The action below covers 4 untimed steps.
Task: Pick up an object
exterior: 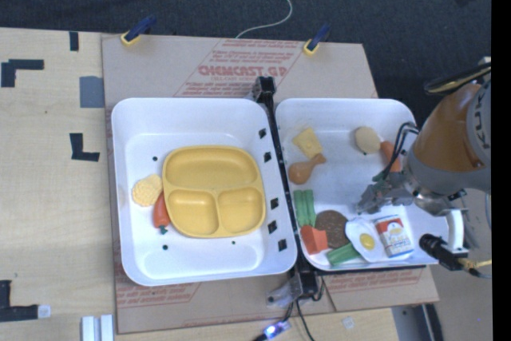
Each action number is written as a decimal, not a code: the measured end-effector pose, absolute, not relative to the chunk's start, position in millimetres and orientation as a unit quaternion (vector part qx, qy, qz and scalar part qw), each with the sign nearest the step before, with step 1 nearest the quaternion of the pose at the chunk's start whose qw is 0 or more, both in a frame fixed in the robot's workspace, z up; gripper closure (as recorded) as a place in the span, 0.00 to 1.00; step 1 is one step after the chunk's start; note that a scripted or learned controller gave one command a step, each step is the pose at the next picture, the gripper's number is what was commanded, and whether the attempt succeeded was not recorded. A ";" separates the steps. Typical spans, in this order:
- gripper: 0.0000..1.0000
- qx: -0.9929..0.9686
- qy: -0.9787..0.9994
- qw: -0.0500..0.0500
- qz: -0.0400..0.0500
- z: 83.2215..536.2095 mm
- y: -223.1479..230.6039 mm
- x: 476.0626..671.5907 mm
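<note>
Jaws (372,200) poised just above red-and-white carton (392,236) in right bin (343,105).

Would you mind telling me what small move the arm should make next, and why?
Probably a short descent. The claw hangs in the right bin over bare floor beside the fried egg and small carton, with nothing visibly between its fingers.

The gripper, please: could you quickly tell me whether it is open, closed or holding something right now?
Gripper: low in the right bin, just above the fried egg; open or closed cannot be told.
</note>
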<state>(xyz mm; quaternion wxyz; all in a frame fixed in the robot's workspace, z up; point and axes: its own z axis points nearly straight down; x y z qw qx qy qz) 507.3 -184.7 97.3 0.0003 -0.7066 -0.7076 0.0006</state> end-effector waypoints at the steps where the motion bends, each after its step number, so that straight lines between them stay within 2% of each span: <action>1: 1.00 -0.707 -0.707 0.000 0.000 140.9 -191.2 507.7; 2: 1.00 -0.707 -0.708 -0.002 -0.001 203.8 -192.7 506.4; 3: 1.00 -0.707 -0.708 0.000 0.000 225.2 -192.1 506.9; 4: 1.00 -0.705 -0.709 0.001 0.000 216.9 -143.9 522.8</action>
